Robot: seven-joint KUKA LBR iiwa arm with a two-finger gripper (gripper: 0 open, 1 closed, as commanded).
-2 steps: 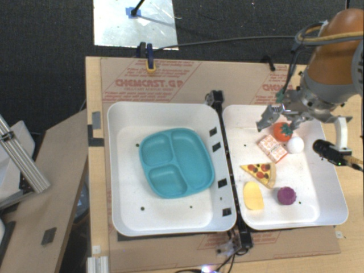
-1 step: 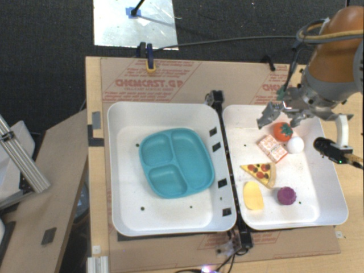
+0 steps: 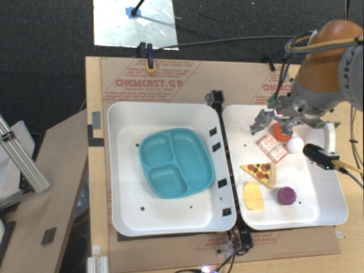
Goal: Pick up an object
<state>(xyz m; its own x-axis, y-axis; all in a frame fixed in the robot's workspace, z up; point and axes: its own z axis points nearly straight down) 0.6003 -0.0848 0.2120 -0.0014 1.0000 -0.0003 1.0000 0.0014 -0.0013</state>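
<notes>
**Claw over small toy foods in the right bin**

The claw [image 3: 277,120] hangs spread above an orange piece [image 3: 281,132] at the right bin's [image 3: 335,209] far side; nothing sits between its fingers; the piece looks light, rigid and slippery, best pinched across its middle, clear of the pink block [image 3: 272,148] and white egg [image 3: 294,145].

2 white bins [image 3: 170,115], L one showing a teal plate [image 3: 176,162]. R one showing an orange ball [image 3: 281,132], white egg [image 3: 294,145], pink-checked box [image 3: 272,148], yellow pizza slice w/ red dots [image 3: 259,172], yellow lump [image 3: 253,197], purple ball [image 3: 286,195].
</notes>
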